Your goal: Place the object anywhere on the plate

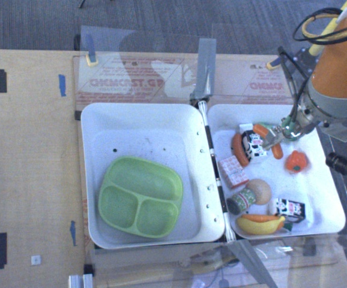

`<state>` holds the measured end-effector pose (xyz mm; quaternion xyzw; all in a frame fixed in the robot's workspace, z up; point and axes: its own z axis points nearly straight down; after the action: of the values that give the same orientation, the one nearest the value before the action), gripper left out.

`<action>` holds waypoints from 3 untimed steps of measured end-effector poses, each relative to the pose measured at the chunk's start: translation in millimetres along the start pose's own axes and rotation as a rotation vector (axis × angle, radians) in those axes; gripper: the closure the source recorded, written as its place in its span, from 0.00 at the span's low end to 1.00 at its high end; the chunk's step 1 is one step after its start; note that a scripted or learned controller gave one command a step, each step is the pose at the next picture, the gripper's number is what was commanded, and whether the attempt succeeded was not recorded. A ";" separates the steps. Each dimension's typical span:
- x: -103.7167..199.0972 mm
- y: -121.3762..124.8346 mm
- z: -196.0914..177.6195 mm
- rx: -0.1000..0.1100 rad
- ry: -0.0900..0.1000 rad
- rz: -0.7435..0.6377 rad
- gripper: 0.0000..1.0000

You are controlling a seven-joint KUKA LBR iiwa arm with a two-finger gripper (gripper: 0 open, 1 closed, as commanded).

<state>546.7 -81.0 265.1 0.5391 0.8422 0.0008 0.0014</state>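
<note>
We judge the task barely begun: the green plate [140, 197], a divided one with three compartments, sits in the left bin [95, 125] toward its near side, and we see nothing on it. All the candidate objects lie in the right bin [332, 206]. The claw [277, 134] has reached in from the right and hangs low over the far part of that bin, right at a cluster made up of a black-and-white carton [253, 146], a red sausage-shaped piece [239, 149] and a carrot [268, 138]. From this slanted view we cannot tell whether the claw is wide or closed, nor whether anything sits inside it; the carton and carrot look as if they rest on the bin floor, though the claw's tip overlaps them. Which object the program is after is not clear to us, but the carton or the carrot seems likeliest. Elsewhere in the right bin we see a red pepper [296, 161], a pink box [233, 171], a brown rounded item [258, 191], a banana [260, 223] and a second small carton [290, 209]. What remains, in our judgement, is nearly everything: a secure grasp, a lift clear of the divider between the bins, a carry leftward, and a release over the plate.
</note>
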 end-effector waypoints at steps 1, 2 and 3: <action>58.3 89.2 51.8 0.000 0.000 0.114 1.00; 99.0 135.7 80.5 -0.001 0.000 -0.070 1.00; 188.9 93.4 32.4 0.004 0.003 -0.277 1.00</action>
<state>552.5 129.7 232.7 0.4179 0.9085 -0.0002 -0.0007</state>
